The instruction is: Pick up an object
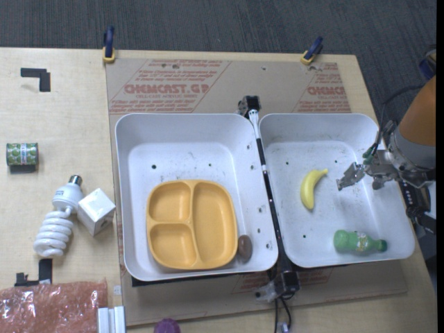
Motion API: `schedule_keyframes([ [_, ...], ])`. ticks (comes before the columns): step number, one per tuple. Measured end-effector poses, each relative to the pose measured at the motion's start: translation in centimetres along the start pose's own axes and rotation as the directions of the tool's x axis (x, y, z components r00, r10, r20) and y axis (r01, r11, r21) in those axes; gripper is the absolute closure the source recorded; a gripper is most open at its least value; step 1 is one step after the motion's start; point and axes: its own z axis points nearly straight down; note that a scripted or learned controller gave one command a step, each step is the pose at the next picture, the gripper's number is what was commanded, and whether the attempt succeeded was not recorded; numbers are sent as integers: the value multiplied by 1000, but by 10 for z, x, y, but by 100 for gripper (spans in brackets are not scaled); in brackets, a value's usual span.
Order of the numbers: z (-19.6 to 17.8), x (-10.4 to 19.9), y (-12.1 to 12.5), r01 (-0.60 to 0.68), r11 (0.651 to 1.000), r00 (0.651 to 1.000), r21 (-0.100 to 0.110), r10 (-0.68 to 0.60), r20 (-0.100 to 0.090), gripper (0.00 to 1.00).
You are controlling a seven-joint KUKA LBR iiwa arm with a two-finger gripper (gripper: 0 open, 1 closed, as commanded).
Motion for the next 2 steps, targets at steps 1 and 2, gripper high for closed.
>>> schedule_keyframes([
  [1,29,46,-35,-1,1000,1000,1,1,-1,0],
  [2,29,77,-79,-4,1000,1000,1,4,-1,0],
])
